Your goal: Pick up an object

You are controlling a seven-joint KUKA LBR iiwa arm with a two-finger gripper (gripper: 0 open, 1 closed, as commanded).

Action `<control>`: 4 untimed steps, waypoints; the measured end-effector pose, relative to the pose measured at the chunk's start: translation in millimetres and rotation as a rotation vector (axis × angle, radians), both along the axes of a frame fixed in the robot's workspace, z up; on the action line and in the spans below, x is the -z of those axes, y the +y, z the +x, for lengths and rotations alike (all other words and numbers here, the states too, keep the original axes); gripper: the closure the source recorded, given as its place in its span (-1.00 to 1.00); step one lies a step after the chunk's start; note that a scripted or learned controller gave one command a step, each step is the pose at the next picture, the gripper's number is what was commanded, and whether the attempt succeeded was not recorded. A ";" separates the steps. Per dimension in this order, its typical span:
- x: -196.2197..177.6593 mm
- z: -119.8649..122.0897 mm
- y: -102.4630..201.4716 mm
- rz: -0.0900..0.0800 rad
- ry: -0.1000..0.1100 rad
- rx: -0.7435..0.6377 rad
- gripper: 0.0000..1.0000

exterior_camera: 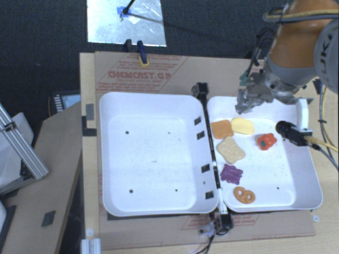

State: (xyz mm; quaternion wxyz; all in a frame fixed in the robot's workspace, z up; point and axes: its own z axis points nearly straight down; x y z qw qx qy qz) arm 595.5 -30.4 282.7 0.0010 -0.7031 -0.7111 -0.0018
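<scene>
1. At the twelve o'clock edge of the right-hand shallow white plastic bin [304,192], the grey metal hand [244,106] hangs just above the bin floor, reaching in from three o'clock under the arm's orange band [302,23]; whether its fingers stand apart or together I cannot tell, and nothing shows between them.
2. The candidates for picking lie in a loose cluster in that bin, likely scattered so that each can be taken alone: a flat yellow oval piece [242,125] just at six o'clock of the hand, an orange square slab [222,128] touching it at nine o'clock, a pale beige toast-shaped slice [231,150] below, a small purple lumpy piece [231,173], a brown pretzel-shaped toy [244,195] at six o'clock, and a red pepper-like toy [266,141] at three o'clock.
3. The yellow piece seems the likeliest target, being nearest the hand.
4. The left-hand white bin [108,157] adjoins at nine o'clock, joined by black clips.
5. Both bins rest on a brown cardboard-covered surface [153,73]; beyond, at twelve o'clock, a shiny silver sheet [127,15] lies on dark carpet.
</scene>
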 end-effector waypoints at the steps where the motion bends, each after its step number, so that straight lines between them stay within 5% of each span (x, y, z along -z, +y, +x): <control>1: -44.7 -52.2 68.5 0.000 -0.003 0.000 1.00; 2: -42.4 -56.6 117.4 -0.002 -0.001 0.002 1.00; 3: -90.1 -71.4 174.4 0.000 -0.004 0.001 1.00; 4: -198.7 -109.8 204.9 0.003 -0.012 0.002 1.00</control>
